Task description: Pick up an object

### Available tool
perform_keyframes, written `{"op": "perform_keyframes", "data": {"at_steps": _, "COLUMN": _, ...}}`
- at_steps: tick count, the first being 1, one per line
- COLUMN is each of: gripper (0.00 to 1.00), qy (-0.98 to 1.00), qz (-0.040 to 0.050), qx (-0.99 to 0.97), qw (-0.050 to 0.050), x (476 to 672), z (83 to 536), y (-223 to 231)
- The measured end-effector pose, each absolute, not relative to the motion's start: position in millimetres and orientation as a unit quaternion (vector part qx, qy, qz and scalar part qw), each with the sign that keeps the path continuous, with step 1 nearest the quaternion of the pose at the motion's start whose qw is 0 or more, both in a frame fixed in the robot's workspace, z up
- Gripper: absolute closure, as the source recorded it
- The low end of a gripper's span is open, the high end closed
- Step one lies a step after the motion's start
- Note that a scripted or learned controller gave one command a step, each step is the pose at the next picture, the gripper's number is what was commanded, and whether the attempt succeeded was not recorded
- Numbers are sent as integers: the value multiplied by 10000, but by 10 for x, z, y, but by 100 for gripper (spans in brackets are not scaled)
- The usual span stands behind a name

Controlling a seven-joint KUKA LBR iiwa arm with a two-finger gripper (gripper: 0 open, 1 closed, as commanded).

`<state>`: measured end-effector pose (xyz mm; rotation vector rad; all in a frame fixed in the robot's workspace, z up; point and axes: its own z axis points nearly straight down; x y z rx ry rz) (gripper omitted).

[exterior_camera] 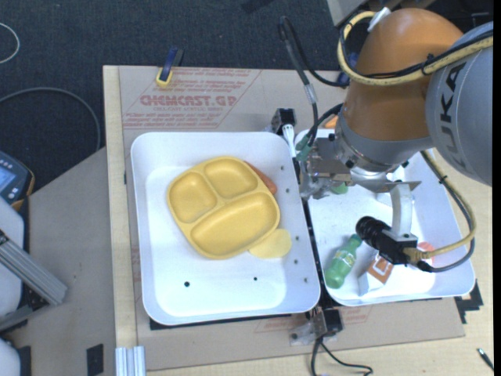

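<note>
Grey arm (462, 108) reached in from right; orange band (399, 69) hunched above wrist; gripper (319, 172) pointed down, leftward.

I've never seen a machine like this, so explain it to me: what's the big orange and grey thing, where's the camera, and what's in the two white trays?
That is a robot arm, grey with an orange band, reaching in from the right. One fixed camera looks down on the bench at a slant. Its gripper hangs over the right tray, near that tray's left edge; I cannot tell whether it holds anything. The left tray holds a yellow divided plate with a pale yellow disc at its lower right edge. The right tray holds a green bottle and a small orange and white packet.
</note>
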<state>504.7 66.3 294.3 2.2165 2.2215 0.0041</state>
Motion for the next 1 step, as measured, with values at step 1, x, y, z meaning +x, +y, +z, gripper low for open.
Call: {"op": "perform_keyframes", "data": {"at_steps": 1, "gripper": 100, "qy": 7085, "qz": 82, "qx": 7057, "qw": 45, "x": 4798, "z": 4359, "y": 797}}
